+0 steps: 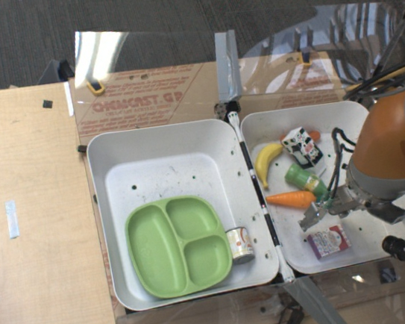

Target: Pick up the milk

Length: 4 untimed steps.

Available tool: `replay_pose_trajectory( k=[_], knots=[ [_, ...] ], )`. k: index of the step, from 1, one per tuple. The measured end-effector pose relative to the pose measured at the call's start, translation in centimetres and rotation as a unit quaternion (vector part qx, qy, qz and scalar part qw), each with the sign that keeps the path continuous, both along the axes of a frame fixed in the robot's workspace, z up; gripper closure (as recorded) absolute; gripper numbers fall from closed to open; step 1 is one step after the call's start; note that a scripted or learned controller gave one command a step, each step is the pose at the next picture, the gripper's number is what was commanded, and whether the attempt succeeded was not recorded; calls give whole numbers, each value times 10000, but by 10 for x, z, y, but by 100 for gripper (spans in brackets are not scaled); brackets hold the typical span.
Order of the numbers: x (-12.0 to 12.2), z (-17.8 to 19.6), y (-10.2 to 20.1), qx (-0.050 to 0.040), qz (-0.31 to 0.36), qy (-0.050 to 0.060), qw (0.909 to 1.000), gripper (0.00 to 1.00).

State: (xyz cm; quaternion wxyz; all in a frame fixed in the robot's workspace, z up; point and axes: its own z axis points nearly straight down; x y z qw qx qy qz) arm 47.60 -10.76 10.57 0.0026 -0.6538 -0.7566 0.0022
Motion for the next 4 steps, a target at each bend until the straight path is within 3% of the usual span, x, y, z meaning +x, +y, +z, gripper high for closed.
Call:
replay_pose_trajectory(
  k=[1, 2, 3, 4],
  knots=[
    [0, 7, -1, -3, -16, 11, 10000, 100],
    [145, 119, 78, -14, 172, -27, 9998, 100],
    [104, 195, 171, -14, 409, -24, 9992, 100],
    [183, 172, 66, -13, 651, -31, 9979, 100]
  ],
)
